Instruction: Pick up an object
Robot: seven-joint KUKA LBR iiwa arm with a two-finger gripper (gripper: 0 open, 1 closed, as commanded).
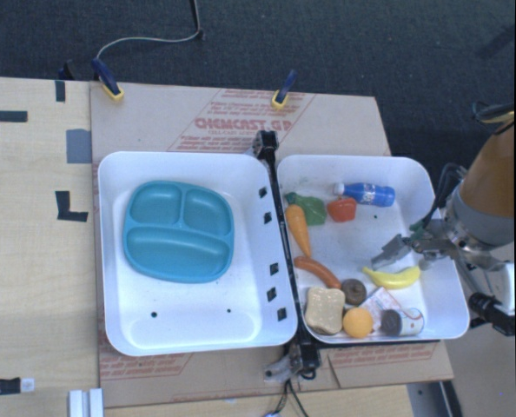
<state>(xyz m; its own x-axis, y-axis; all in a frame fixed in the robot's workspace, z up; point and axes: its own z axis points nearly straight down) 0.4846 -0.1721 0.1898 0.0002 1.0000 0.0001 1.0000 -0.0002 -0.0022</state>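
Two white bins side by side on cardboard. Left bin [119, 320] holds a blue divided plate [179, 231]. Right bin [419, 174] holds the clutter: blue bottle [368, 195], tomato [341, 208], green pepper [307, 207], carrot [298, 227], hot dog [317, 272], bread [325, 310], orange [358, 322], brown donut [353, 291], banana [393, 277]. Gripper [400, 248] hangs low over the right bin's right side, just above the banana, fingers spread apart, nothing between them. Orange band of the arm [492, 176] at far right.
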